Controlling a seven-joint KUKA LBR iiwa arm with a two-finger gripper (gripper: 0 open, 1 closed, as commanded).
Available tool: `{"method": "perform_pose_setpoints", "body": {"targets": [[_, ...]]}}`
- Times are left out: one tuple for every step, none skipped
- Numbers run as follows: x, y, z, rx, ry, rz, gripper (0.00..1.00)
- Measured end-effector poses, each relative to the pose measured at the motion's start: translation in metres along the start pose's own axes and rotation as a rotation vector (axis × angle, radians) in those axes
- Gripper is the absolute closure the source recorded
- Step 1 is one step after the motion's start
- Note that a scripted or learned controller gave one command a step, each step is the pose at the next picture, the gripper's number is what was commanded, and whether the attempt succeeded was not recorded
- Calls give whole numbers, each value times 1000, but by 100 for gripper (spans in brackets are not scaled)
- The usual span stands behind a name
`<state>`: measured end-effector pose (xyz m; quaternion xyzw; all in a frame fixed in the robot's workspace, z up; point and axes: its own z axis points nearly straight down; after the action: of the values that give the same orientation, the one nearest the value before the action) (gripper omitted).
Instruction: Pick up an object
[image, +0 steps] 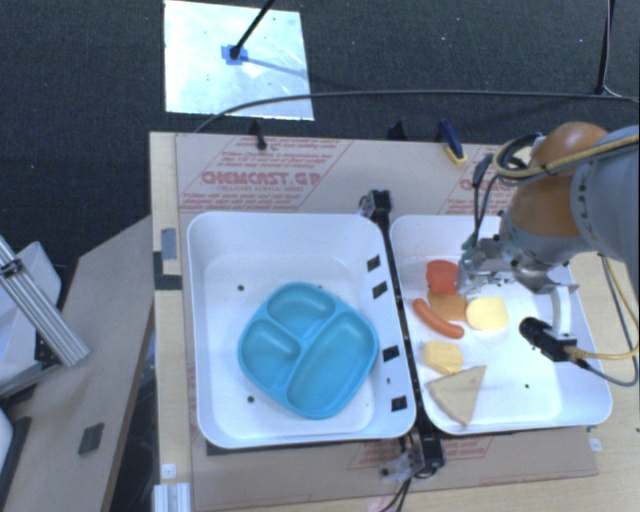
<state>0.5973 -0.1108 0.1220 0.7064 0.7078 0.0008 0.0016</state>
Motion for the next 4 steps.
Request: {"method": "perform_pose_setpoints", "body": {"targets": [[-3,-6,-48,-2,0,2,100],[4,-8,-95,-2,0,-3,100],[-7,-9,-147,-4,-1,-1,100],[50,-22,-146,3,2,-7,100]]}}
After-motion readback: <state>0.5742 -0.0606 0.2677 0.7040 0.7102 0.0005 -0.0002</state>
